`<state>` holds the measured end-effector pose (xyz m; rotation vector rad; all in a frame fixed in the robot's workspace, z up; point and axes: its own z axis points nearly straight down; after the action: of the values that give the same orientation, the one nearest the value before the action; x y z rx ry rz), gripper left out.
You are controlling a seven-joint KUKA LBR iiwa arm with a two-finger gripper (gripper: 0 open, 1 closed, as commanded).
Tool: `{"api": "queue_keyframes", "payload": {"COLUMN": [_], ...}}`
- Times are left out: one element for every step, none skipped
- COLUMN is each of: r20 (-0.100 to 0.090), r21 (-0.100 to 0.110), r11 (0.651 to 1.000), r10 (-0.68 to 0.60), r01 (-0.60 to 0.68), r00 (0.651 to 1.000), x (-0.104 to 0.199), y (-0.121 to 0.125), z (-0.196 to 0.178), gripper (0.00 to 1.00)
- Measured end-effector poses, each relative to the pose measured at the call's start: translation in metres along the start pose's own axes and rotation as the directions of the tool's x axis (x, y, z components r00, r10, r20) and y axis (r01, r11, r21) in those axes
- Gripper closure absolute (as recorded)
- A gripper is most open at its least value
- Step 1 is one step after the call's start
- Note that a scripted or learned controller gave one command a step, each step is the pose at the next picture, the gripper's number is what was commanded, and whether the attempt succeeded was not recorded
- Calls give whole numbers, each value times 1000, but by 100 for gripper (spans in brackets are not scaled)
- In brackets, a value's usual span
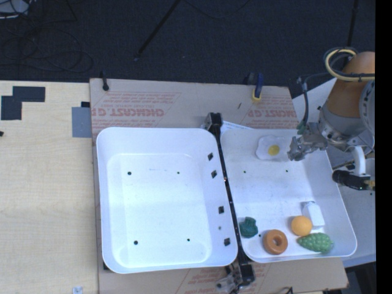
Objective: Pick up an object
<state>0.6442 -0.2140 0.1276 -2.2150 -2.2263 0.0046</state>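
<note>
In the camera view, the gripper is seen at the upper right of the right bin, just beside a fried egg; whether its fingers are spread cannot be told. For a clean pick, it should be centred over the egg before being lowered.

Bright even overhead light. White bins near blown out, inner detail washed. Soft faint shadows along bin walls. Dark floor behind table underexposed, murky. Overall slightly soft, low-resolution; small objects fuzzy-edged.
</note>
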Motion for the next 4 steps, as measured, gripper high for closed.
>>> {"api": "queue_keyframes", "payload": {"r20": [0, 0, 1, 1], "r21": [1, 0, 0, 0], "r11": [1000, 1000, 1000, 1000], "r10": [0, 1, 0, 0], "r01": [0, -1, 0, 0], "r00": [1000, 1000, 1000, 1000], "x": [0, -1, -1, -1], "y": [0, 0, 0, 0], "z": [1, -10, -10, -10], "gripper": [0, 100, 0, 0]}}
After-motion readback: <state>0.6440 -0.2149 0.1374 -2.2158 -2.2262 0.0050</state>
